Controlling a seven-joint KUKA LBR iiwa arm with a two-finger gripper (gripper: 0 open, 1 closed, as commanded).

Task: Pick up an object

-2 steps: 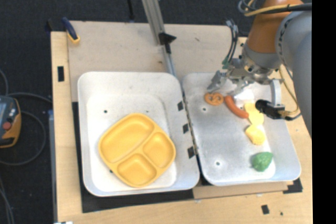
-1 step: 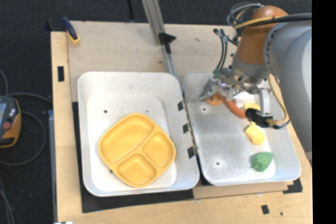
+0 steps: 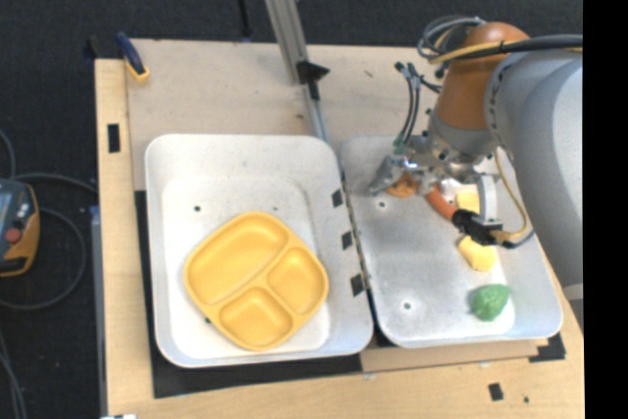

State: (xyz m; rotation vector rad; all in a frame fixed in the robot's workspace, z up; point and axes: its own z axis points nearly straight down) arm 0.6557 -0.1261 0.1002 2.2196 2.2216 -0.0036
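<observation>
The gripper (image 3: 424, 174) sits low in the right bin (image 3: 412, 260), at its far end, right over a small orange piece (image 3: 441, 202). Whether the jaws are open or closed cannot be told. Just beside lie a yellow block (image 3: 479, 255) and a green lump (image 3: 490, 300). The left bin (image 3: 177, 172) holds a yellow divided tray (image 3: 256, 281). This looks like the grasp step; next comes closing and lifting straight up.
</observation>
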